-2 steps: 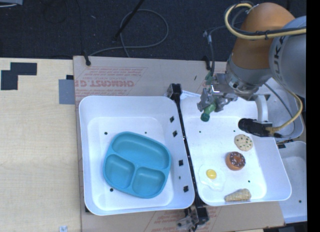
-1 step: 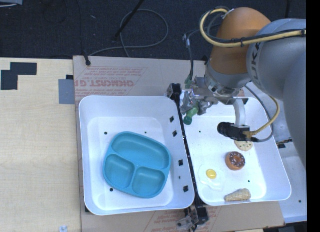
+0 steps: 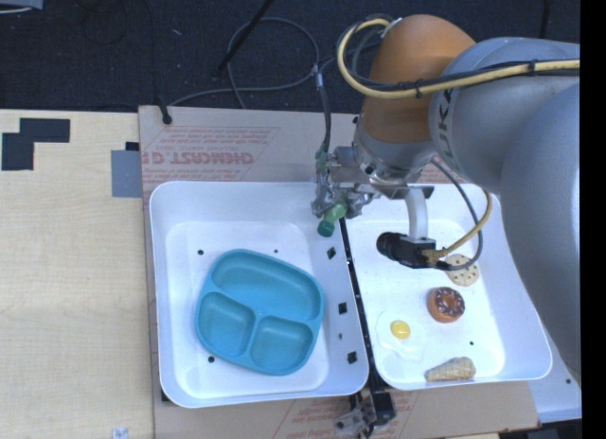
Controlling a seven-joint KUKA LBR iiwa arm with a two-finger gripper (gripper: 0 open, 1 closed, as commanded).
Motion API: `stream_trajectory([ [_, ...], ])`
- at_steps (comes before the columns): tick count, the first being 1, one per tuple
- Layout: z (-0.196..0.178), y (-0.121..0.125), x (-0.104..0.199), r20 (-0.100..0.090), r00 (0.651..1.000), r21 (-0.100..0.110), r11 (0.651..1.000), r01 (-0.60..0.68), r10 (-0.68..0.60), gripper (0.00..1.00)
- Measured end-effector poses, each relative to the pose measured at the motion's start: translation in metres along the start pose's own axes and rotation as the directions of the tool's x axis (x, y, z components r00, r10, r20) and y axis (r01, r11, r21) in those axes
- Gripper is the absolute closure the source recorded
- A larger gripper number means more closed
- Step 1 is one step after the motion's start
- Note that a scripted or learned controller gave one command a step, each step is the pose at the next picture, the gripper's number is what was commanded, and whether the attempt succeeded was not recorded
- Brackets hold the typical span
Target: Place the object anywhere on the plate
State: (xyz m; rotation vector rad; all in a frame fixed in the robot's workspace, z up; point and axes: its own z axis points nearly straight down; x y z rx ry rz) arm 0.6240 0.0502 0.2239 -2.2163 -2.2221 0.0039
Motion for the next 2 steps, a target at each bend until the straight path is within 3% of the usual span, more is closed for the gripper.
stream_trajectory([
  [1,-0.0101,-0.0128,0.0469,0.000,1.000,0.000,1.000,0.000,0.000,1.00],
  [2,-0.0099,-0.0125,0.0469,0.001,1.000,0.000,1.000,-0.001,0.001,0.00],
])
